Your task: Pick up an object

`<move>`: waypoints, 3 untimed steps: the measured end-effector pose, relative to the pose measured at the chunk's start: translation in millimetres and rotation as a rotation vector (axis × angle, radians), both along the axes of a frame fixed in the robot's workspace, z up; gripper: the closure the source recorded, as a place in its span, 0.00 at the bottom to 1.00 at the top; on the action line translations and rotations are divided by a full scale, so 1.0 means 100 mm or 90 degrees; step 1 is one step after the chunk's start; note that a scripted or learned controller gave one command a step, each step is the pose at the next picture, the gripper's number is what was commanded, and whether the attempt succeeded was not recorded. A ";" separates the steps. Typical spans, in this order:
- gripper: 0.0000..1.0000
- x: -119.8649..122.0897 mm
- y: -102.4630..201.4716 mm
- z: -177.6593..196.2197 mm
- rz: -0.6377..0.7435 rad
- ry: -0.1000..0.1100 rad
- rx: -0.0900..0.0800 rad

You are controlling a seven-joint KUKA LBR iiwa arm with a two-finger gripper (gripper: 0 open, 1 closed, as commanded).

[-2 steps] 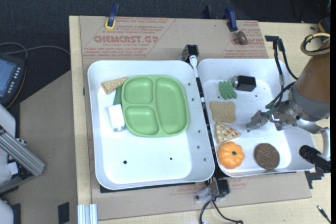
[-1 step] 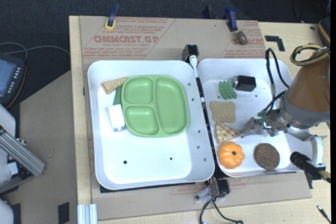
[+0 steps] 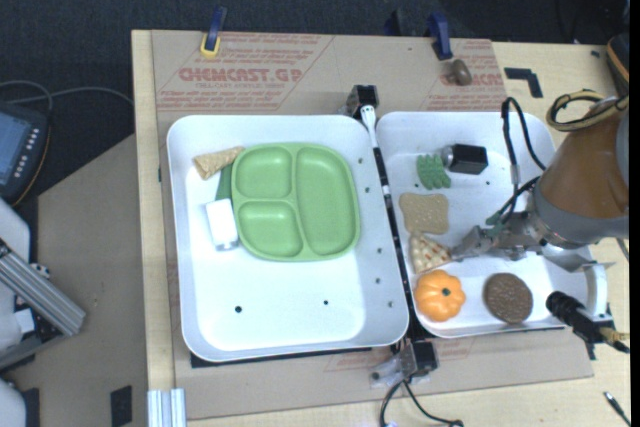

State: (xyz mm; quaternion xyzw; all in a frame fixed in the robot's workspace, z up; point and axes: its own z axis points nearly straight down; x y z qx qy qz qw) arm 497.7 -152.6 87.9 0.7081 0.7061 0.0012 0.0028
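On my feed two white bins are sitting on the cardboard-topped bench (image 3: pixel 300 65). The gripper (image 3: pixel 470 243) is hovering low in the right bin (image 3: pixel 400 130), just beside the pizza slice (image 3: pixel 428 253) and the bread slice (image 3: pixel 425 211); its fingers look spread, though blurred, pinching nothing.

Bench (image 3: pixel 160 95) of brown board bearing two white bins (image 3: pixel 290 325); yellow clamp (image 3: pixel 211 43) and blue clamp (image 3: pixel 438 35) on far edge.
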 end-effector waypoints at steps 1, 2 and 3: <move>1.00 0.00 0.00 0.10 0.000 0.000 0.000; 1.00 -0.09 -0.04 0.59 0.001 0.000 0.000; 1.00 -0.02 0.03 1.19 0.003 -0.001 0.000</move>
